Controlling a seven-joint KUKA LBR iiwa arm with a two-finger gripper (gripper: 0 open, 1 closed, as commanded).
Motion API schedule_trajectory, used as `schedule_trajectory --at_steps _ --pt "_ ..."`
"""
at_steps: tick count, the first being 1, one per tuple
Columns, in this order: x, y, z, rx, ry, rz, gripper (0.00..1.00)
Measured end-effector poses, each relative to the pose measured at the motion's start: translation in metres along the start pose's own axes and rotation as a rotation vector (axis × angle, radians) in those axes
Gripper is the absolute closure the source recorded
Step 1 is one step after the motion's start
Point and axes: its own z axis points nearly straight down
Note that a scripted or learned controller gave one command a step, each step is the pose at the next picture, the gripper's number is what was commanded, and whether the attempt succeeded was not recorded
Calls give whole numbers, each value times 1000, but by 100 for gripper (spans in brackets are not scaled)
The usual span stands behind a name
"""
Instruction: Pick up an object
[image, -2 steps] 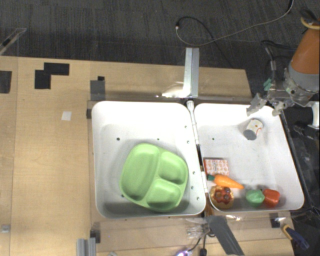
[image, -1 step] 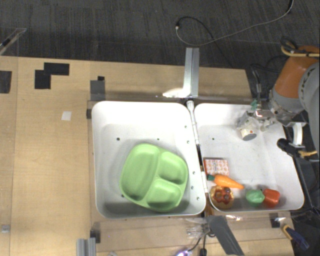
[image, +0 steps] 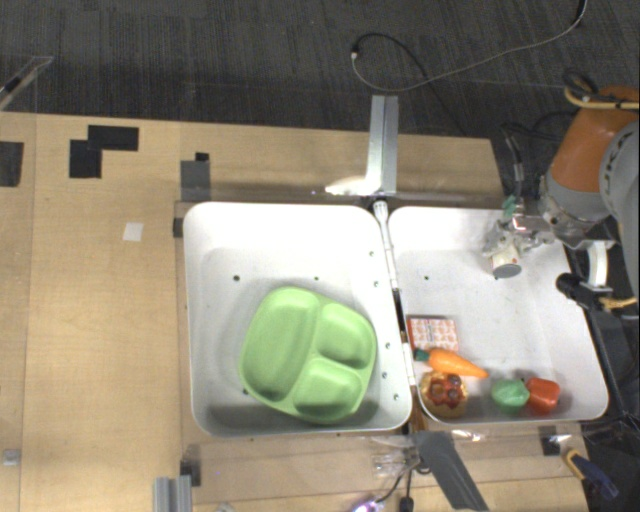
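1. Orange and red toys crowd the near edge of the right bin (image: 560, 330): a carrot (image: 452, 362) over a small basket (image: 444, 392), then a green piece (image: 509, 394) touching a red piece (image: 543, 393)
2. A patterned card (image: 432, 330) lies just behind the carrot
3. The green divided tray (image: 308, 352) sits alone in the left bin (image: 215, 300)
4. Far back, the gripper (image: 506, 255) hangs over the right bin's rear corner, well apart from every toy; I cannot tell how it is set
5. Best choice, I judge: the red piece, with open floor behind it, approached straight down
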Motion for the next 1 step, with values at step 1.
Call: schedule_trajectory --at_steps 1 --pt "67 -16 -112 -4 1 75 100"
